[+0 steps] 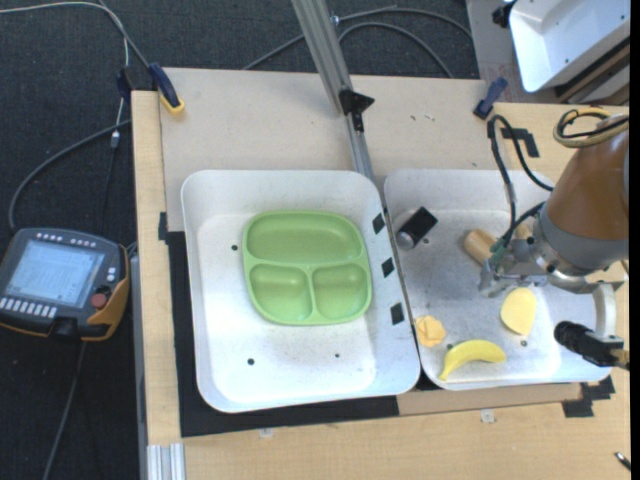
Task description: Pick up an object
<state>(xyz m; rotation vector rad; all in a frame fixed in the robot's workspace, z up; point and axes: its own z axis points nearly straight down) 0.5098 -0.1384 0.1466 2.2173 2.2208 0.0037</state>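
A: Nearest the camera, at the front rim of the right bin [560, 373], lies the banana [472, 355]. Its long axis runs roughly from nine o'clock to three o'clock, with a slight upward bow.

B: And the gripper [503, 276]?

A: It is low inside the right bin, under the arm's orange band [590, 198]. From the gripper the banana lies at about seven o'clock, near but not touching.

B: Anything closer to it?

A: Yes. A pale yellow round piece [519, 310] sits just beside the gripper at five o'clock, and a tan wooden cylinder [479, 243] lies just beside it at ten o'clock. A small orange piece [430, 330] rests near the bin's left wall at eight o'clock, and a black-and-silver object [414, 226] lies farther off toward ten o'clock.

B: Is it holding anything?

A: I see nothing between the fingers, and whether they stand apart or together I cannot tell; the mechanism is too cluttered there.

B: So which object would be the pick?

A: My judgement: the round yellow piece or the cylinder, since each needs only a small shift. The left bin [215, 368] holds a green divided plate [305, 266], well apart at nine o'clock.
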